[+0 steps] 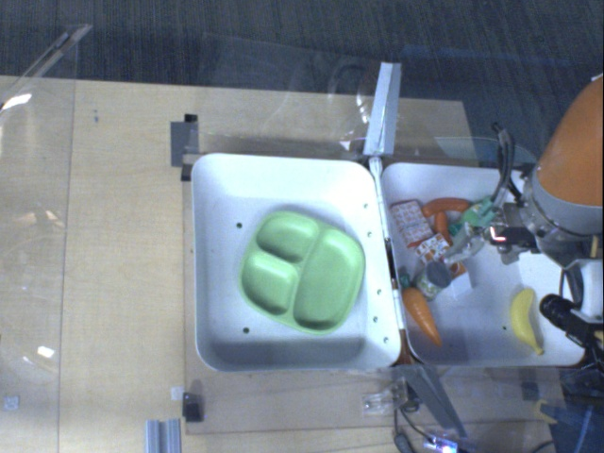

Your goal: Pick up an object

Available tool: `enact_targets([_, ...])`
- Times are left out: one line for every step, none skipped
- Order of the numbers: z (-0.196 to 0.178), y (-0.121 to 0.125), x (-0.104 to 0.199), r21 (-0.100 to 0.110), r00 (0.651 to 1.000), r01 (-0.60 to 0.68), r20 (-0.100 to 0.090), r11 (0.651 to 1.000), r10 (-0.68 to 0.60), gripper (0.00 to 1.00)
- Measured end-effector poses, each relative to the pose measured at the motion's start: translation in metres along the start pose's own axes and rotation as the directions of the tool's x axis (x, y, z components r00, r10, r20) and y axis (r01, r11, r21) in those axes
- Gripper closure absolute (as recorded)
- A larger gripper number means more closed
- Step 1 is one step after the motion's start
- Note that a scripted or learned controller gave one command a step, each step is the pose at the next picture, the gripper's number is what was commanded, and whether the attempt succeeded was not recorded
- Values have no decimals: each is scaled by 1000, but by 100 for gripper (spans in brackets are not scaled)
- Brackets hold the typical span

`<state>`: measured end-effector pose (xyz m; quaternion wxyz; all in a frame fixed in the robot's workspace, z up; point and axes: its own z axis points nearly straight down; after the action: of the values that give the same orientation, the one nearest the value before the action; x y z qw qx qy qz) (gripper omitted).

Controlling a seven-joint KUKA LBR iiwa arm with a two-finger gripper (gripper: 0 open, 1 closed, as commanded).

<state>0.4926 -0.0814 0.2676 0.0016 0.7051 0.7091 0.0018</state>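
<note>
Lowest in view, one carrot (422,316) lies at the right bin's (481,333) near-left edge, with one banana (526,321) to its right and one carton (415,226) behind; one green tray (304,271) sits in the left bin (217,253). Reaching seems the step in hand: the end effector (451,253) sits low by the carton and carrot, grip state impossible to tell. Next it must settle over one object and close.

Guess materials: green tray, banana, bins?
Green tray: likely molded plastic, matte with a soft sheen; uniform colour, rounded compartments. Banana: looks like smooth plastic or rubber toy fruit with an even yellow surface, though real fruit can't be ruled out. Left bin and right bin: probably thin formed plastic, white semi-gloss, with rounded corners and soft shading.
</note>
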Motion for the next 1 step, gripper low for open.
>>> enact_targets([106, 36, -24, 2, 998, 58, 0, 998, -58, 0])
